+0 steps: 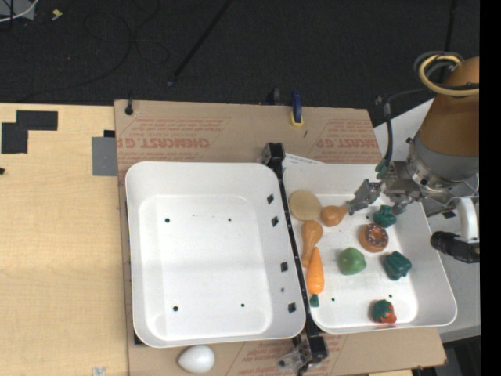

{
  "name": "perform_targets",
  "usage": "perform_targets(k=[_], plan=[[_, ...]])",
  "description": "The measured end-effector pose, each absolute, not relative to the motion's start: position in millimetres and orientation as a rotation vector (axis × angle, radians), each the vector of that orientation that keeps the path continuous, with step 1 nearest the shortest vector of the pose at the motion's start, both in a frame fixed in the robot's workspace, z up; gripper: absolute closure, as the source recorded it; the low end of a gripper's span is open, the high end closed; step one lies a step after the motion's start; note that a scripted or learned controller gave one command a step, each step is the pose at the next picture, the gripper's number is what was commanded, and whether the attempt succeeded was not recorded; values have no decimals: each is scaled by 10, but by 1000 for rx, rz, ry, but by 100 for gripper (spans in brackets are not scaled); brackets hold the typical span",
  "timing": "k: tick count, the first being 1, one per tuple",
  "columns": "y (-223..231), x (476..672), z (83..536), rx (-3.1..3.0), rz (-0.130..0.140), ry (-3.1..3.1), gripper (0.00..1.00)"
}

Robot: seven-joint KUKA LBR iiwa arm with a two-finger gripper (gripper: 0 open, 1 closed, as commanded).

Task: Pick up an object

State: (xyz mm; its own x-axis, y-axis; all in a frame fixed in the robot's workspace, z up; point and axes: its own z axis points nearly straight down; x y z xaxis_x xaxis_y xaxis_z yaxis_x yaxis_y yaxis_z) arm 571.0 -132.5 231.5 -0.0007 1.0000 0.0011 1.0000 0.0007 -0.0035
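The right bin point(438, 304) holds several toy foods. They include a tan round piece point(304, 205), a small orange pear shape point(333, 215), an orange squash point(311, 233), a carrot point(315, 269), a green pepper point(351, 261), a brown and red disc point(374, 237), a dark green piece point(397, 265) and a red piece point(383, 312). A teal piece point(384, 215) lies at the bin's upper right. My gripper point(383, 200) hangs just above the teal piece, open, its grey fingers spread to either side with nothing between them.
The left bin point(141, 210) sits beside the right one, with a black divider rail point(286, 233) between them. A white egg point(196, 359) lies on the cardboard below the left bin. A black fitting point(454, 245) sticks out by the right bin's right edge.
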Motion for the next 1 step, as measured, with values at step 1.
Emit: perform_targets(k=[1], plan=[[-404,5806,1839,-2206,4,-2224,0]])
